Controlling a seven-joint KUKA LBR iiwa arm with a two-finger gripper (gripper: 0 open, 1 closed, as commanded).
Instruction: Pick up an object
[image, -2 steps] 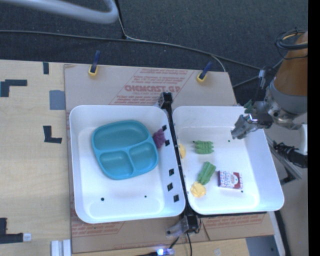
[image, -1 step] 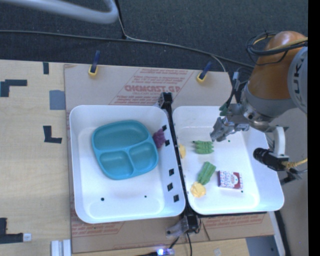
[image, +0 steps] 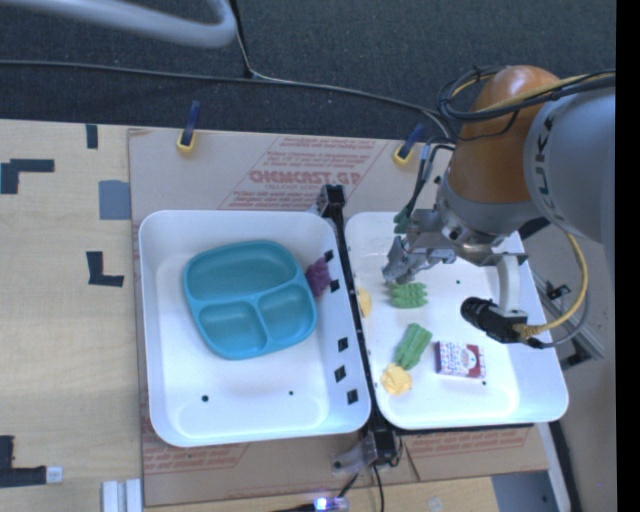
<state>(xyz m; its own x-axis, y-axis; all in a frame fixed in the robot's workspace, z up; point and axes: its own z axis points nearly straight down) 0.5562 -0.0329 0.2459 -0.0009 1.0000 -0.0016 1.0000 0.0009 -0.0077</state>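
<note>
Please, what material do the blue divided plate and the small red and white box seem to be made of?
The blue divided plate looks like moulded plastic with a smooth, slightly matte finish: one even colour, rounded compartment edges, soft highlights. The small red and white box seems to be printed cardboard, judging by its flat faces and printed pattern, though the view is too small to be sure.

wooden bench (image: 60, 330), cardboard sheet (image: 290, 175), dark carpet (image: 330, 45) behind.

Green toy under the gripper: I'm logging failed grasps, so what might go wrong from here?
The gripper hangs over one edge of the small green toy, so it may clip it and push it aside. The toy lies near the right bin's inner wall, where it could get wedged.
</note>
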